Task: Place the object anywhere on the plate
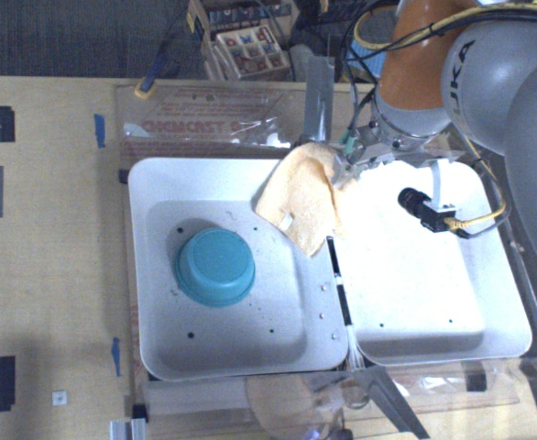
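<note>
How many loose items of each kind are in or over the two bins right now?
Blue plate, upside down in the left bin: 1
Yellow cloth, hanging from the end effector above the seam between the bins: 1
Total: 2

A limp yellow cloth [303,198] hangs; a blue plate [215,265] sits in the left bin.

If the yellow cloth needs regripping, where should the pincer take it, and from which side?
Take the yellow cloth at its raised upper right corner, coming from the right. It hangs bunched there beside the pincer and drapes down over the left bin's rim, so that fold probably offers the thickest bite.
</note>
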